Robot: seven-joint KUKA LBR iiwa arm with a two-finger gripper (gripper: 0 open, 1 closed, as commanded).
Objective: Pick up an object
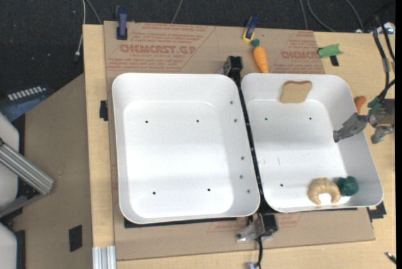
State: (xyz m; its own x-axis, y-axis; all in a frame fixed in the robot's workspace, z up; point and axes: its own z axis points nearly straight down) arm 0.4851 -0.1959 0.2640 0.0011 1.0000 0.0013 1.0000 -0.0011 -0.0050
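Hovering at the right bin's (352, 98) right rim, the grey two-finger gripper (363, 126) grips nothing; open or shut, can't tell. Nearest pick: beige croissant-shaped toy (324, 190) in that bin's near right corner, touching a dark green round toy (347, 185). Looks light, stiff, curved; take it across the middle. Tan toast-shaped piece (295, 92) lies by the far wall. Orange carrot toy (260, 58) sits outside on cardboard (163, 48) printed approx. "CHEMCAST GP".

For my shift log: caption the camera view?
End effector at right bin edge; toast, croissant, green toy inside.
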